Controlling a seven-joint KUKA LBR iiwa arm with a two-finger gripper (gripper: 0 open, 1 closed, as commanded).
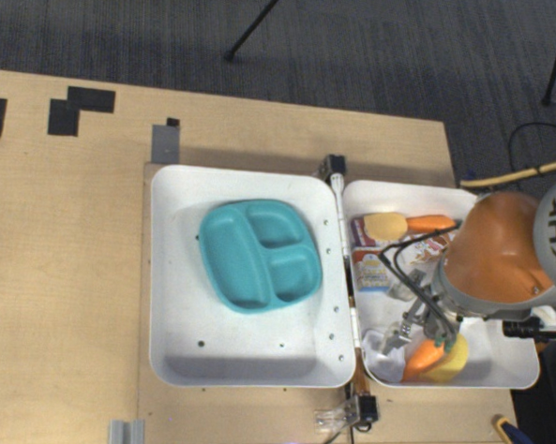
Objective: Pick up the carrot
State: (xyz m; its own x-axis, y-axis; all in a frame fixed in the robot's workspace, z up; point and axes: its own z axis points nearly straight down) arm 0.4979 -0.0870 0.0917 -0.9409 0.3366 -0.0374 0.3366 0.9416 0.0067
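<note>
A short, tapered orange carrot (423, 356) lies near the front of the right bin (522, 370), against a yellow fruit (452, 359). My gripper (405, 333) is down inside that bin, just left of and above the carrot and close to it. From here I cannot make out whether it has hold of the carrot. The arm's orange band (497, 247) covers the middle of the bin. A second long orange piece (430, 222), also carrot-like, rests at the bin's back edge.
The left bin (167, 350) holds a teal divided plate (259, 253). In the right bin's back left are a pale round food item (385, 225) and a printed packet (370, 265). Black cables (409, 262) loop over the packet.
</note>
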